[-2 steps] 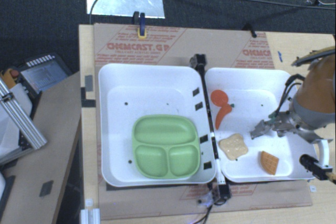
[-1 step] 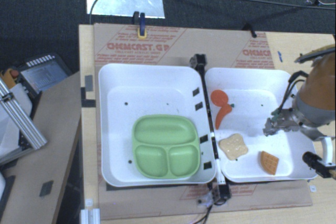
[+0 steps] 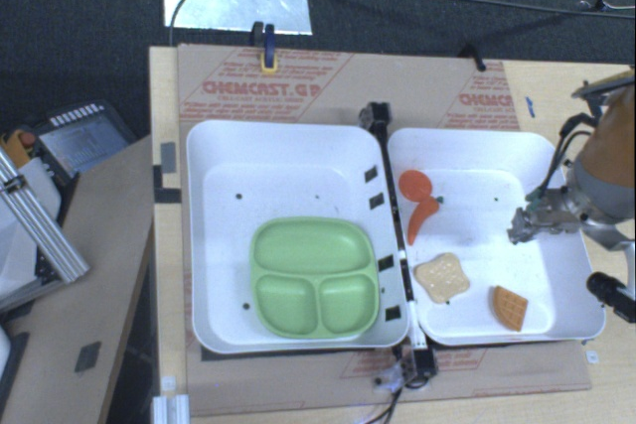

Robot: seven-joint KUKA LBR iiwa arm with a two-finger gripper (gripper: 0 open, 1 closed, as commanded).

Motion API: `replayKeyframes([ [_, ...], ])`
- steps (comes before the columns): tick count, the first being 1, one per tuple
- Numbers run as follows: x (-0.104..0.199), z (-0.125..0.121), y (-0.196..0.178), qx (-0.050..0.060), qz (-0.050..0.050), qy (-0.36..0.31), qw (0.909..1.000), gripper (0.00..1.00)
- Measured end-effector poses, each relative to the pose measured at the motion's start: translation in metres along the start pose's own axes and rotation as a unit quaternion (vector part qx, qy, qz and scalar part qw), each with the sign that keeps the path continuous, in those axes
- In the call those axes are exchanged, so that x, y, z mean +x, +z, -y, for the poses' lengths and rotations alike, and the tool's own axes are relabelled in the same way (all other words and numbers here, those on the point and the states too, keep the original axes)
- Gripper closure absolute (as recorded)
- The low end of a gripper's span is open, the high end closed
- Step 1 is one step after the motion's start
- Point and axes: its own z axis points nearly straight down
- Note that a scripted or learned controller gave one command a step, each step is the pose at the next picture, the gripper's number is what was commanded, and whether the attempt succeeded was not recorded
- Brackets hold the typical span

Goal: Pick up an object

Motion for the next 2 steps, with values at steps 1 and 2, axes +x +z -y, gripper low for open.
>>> replayKeyframes([
  [1,-0.003,0.002,-0.044,-0.001,0.000,0.000,1.0000,1.00],
  [2,-0.004,0.000,-0.063,-0.001,0.000,0.000,1.0000,1.00],
])
